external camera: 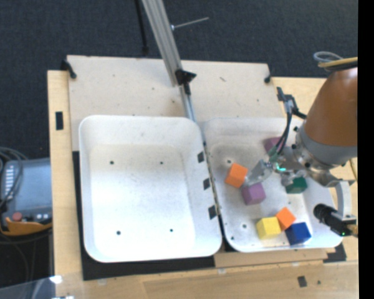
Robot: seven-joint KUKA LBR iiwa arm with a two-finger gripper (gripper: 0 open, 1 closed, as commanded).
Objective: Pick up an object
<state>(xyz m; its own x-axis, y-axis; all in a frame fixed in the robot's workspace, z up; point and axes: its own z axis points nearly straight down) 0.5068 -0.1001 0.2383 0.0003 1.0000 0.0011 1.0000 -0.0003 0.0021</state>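
We are looking down on 2 white bins; the left bin (143,185) is lying bare while the right bin (237,229) is carrying the blocks. The gripper (259,173) is reaching in low from the right, its tip sitting between the orange block (236,174) and the purple block (254,193), just beside both. We are not able to tell how the fingers are set, and we are seeing nothing plainly pinched between them.

We are judging 3 risks from here. The tip is crowding 2 blocks at once, so a closing or descending move is likely to be nudging one aside instead of trapping it. The purple block is lying tilted, so it could be twisting out as contact comes. The orange block is sitting near the bin wall, where a push could be wedging it.

The yellow block (268,227), a second orange block (286,217) and the blue block (298,232) are clustering near the front rim, well apart from the tip
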